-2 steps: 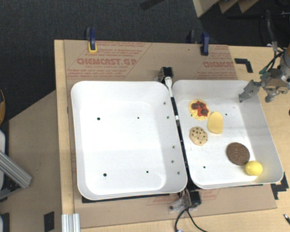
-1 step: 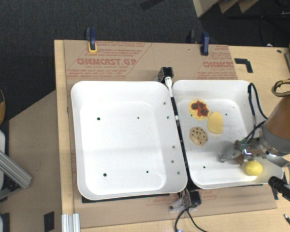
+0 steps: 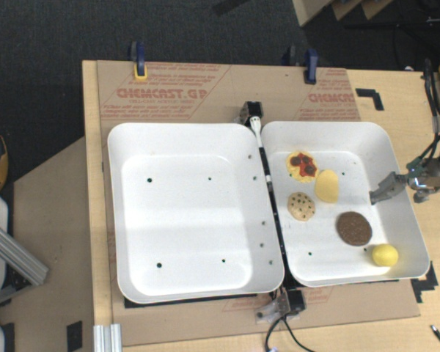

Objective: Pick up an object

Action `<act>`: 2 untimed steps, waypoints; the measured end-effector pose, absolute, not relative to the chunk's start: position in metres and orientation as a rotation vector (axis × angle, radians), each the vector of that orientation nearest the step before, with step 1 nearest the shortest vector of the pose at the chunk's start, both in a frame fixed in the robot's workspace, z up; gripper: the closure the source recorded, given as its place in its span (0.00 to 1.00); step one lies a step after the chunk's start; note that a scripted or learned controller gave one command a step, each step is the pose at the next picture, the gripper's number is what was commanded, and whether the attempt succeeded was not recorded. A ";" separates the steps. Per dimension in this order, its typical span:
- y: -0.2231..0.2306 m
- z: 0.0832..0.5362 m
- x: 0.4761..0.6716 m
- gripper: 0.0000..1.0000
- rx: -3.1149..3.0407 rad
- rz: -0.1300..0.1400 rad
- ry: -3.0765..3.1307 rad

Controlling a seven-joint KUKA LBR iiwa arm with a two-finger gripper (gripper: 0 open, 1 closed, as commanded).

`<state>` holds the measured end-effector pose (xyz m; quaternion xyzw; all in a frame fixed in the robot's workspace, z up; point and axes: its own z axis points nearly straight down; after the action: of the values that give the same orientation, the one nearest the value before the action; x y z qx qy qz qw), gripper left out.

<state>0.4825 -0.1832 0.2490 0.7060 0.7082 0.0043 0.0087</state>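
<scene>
Nothing picked yet: end effector (image 3: 385, 189), grip state unclear, sits at right bin (image 3: 403, 218) edge; five items untouched.

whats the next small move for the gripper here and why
Probably a short move leftward and down toward the brown round cookie. The gripper sits at the right bin's right wall with nothing visibly between its fingers, and all five items lie in that bin. The cookie is among the nearest and lies apart from the yellow ball, so it looks like a clean target.
</scene>
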 end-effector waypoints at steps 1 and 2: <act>-0.220 0.097 0.481 0.00 2.216 0.006 2.221; -0.190 0.305 0.532 0.00 2.202 0.014 2.215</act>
<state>0.5315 -0.1900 0.3050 0.7049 0.7093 0.0046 0.0092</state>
